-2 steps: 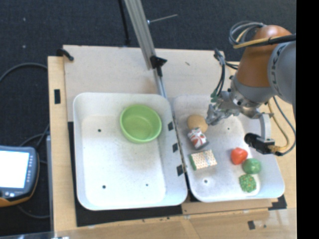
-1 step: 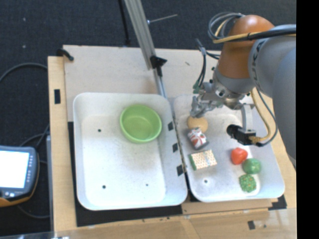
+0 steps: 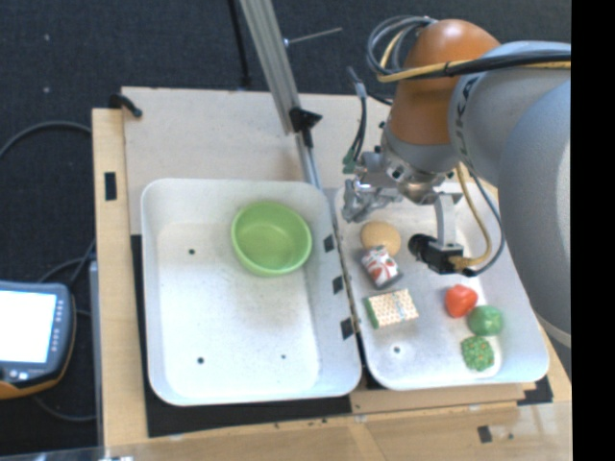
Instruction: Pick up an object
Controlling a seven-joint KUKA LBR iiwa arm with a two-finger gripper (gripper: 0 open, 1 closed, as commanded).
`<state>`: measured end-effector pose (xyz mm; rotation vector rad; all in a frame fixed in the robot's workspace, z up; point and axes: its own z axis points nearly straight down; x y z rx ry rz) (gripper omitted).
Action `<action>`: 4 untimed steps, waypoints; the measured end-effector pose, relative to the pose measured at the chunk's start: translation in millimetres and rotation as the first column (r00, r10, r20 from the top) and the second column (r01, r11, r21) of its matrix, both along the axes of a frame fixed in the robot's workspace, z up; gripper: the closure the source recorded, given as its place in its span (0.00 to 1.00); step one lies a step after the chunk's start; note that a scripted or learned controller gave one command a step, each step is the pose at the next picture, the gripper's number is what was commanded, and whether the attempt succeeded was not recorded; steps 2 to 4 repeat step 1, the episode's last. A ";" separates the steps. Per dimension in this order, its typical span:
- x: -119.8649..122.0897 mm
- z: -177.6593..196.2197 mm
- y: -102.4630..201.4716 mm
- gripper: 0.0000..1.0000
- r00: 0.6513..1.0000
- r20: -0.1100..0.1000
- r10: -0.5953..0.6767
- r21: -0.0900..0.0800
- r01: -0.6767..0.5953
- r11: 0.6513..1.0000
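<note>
Green bowl [image 3: 272,238] near left bin's [image 3: 173,353] top edge; gripper [image 3: 361,200] at right bin's [image 3: 524,353] top-left corner, opening can't tell

Place: a robotics lab or test cell.
Arm: a grey industrial arm [image 3: 519,133] with an orange band and loose cables reaches in from the right.
Bench: a plywood bench [image 3: 192,133] bears two white bins [image 3: 173,353] side by side.
Left edge: a handheld control pendant [image 3: 34,339] with a lit screen, cable trailing.
Far side: an aluminium mast [image 3: 274,56] rising over dark carpet.
</note>
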<state>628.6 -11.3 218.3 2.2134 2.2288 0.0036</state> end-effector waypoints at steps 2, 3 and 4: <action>7.0 16.2 56.5 1.00 1.000 0.001 0.002 0.001 -0.002 1.000; 7.0 16.2 56.5 1.00 1.000 0.001 0.002 0.001 -0.002 1.000; 7.0 16.2 56.5 1.00 1.000 0.001 0.002 0.001 -0.002 1.000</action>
